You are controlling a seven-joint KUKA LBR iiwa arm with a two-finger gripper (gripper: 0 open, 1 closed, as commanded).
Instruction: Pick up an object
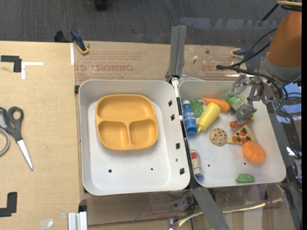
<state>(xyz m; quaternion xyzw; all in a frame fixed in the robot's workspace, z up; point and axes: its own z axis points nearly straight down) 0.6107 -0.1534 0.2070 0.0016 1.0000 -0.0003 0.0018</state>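
Observation:
My gripper [246, 108] hangs low over the back right part of the right bin [273, 174], under the orange-banded arm. A green item [234, 102] lies just left of it and a small red piece [237, 124] lies just below it. Close by in the same bin are a carrot [215, 101], a yellow bottle [208, 117], a blue bottle [189, 118], a cookie [218, 136], a pizza slice [239, 136] and an orange fruit [253, 152]. I see nothing clearly held by the gripper.
The left bin [96, 176] holds a yellow divided plate [127, 121]. A green toy [245, 178] and a small red-and-white bottle [194, 162] lie near the right bin's front. Scissors [17, 133] rest on the bench at far left. Cables hang around the arm's wrist.

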